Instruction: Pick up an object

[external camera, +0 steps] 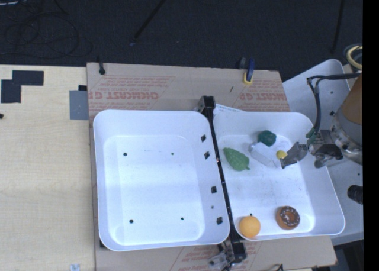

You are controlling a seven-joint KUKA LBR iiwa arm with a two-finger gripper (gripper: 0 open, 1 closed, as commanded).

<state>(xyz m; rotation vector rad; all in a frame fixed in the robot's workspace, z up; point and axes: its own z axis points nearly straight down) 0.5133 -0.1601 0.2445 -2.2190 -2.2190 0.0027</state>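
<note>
Camera view | gripper (294,156) hung over right bin (323,205), fingers' state unclear | nearest objects: yellow piece (282,154), clear packet (263,155), touching | advice: descend centred on one, avoid bin wall

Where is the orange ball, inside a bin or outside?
Inside: the orange ball lies in the right bin, at its near-left corner, beside the brown donut.
</note>
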